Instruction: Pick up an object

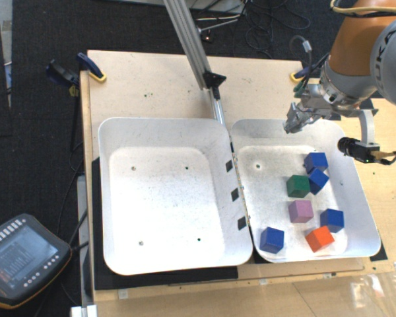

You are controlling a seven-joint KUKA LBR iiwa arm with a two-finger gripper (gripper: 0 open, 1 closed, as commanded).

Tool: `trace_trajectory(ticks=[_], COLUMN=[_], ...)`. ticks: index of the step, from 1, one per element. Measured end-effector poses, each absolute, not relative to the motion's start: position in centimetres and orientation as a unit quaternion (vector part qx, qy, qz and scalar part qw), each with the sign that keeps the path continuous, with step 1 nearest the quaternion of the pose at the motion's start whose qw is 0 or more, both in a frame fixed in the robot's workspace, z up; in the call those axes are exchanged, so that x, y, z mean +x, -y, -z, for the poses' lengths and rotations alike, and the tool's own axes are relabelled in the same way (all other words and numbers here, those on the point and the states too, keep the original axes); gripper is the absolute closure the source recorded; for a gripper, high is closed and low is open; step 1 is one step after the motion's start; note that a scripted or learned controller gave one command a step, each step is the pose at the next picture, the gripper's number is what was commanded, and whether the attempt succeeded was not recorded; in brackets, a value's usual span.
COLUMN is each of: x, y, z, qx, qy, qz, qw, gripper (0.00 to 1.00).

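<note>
Several small blocks lie in the right bin (264,147). Two blue blocks (315,162) (318,179) touch at its right side, with a green block (297,186) beside them. Below sit a purple block (301,211), another blue block (332,220), an orange block (319,238) and a blue block (272,240) near the front rim. My gripper (294,124) hangs over the bin's far rim, up and left of the blocks, with nothing seen in it.
The left bin (119,137) stands beside the right one. A slanted metal pole (188,35) crosses the bench's back. Clamps (86,65) sit at the bench's far left corner. A teach pendant (20,259) lies at the lower left.
</note>
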State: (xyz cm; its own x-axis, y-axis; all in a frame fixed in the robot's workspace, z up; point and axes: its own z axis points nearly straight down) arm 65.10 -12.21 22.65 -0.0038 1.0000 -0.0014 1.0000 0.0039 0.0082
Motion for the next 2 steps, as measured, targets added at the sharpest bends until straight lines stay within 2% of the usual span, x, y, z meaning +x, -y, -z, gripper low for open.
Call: trace_trajectory(ticks=[1,2], x=[65.2,65.0], y=[12.2,7.1], z=[-24.1,-24.3], qx=[0.706,0.704], qy=[-0.708,-0.710], qz=[-0.0010,-0.0006], qw=[0.002,0.000], gripper=[1.00,1.00])
